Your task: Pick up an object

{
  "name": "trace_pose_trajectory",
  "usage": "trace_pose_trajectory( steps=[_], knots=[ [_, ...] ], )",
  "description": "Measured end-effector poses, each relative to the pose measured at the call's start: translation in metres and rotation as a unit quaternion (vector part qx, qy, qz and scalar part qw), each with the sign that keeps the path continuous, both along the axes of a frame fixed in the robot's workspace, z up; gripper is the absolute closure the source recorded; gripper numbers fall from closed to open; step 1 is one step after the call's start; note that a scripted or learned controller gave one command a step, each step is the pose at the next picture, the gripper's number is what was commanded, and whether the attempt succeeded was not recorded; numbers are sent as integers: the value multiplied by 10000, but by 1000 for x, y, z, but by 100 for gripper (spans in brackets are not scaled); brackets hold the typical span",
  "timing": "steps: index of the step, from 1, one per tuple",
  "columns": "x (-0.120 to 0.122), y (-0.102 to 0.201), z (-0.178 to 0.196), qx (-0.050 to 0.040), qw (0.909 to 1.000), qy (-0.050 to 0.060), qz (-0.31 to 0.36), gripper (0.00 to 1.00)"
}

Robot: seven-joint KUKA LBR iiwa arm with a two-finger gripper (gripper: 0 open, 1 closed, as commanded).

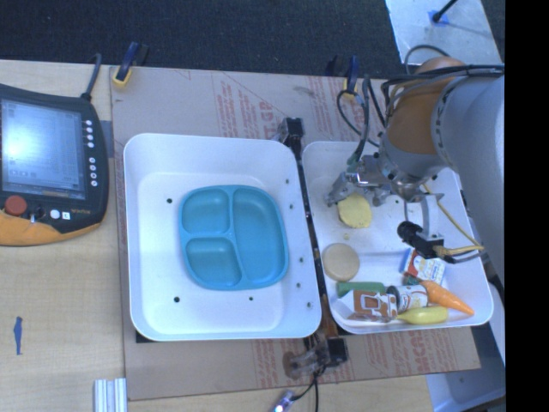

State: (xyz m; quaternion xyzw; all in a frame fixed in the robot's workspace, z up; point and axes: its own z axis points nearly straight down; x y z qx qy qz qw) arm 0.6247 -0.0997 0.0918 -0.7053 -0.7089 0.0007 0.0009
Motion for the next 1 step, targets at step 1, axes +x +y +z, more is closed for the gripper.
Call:
trace_pose_trajectory(
  steps=[1],
  knots=[
    [-16, 5, 0, -2, 10000, 13, -14, 0]
  ],
)
